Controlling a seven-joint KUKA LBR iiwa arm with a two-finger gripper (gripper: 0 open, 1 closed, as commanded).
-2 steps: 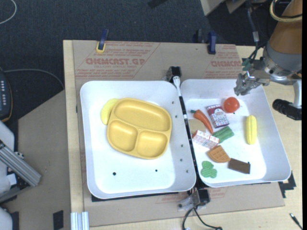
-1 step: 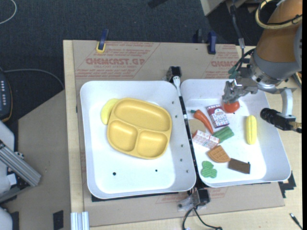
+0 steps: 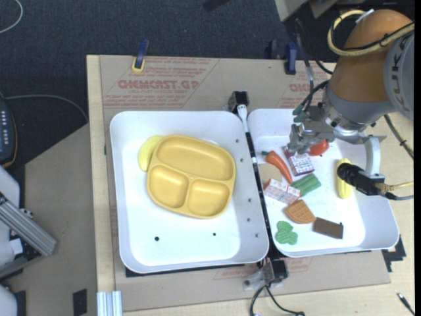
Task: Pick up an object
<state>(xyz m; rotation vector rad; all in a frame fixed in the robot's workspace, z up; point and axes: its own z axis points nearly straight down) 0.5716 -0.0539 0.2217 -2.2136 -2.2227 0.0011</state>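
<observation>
While the gripper hangs low over the far part of the right bin, its tips sit at a small patterned packet; whether they are parted or closed on it I cannot tell. That packet is pale with pinkish-red print and lies just beside an orange carrot, near the bin's left wall. Toward the near rim lie a second printed packet, a green piece, a tan waffle-like piece, a brown block and a green leafy piece, close together. A yellow banana-like piece lies toward the right wall, with bare white floor around it. A red piece peeks out beside the gripper. The left bin holds a yellow divided plate, with open floor along its near side.
</observation>
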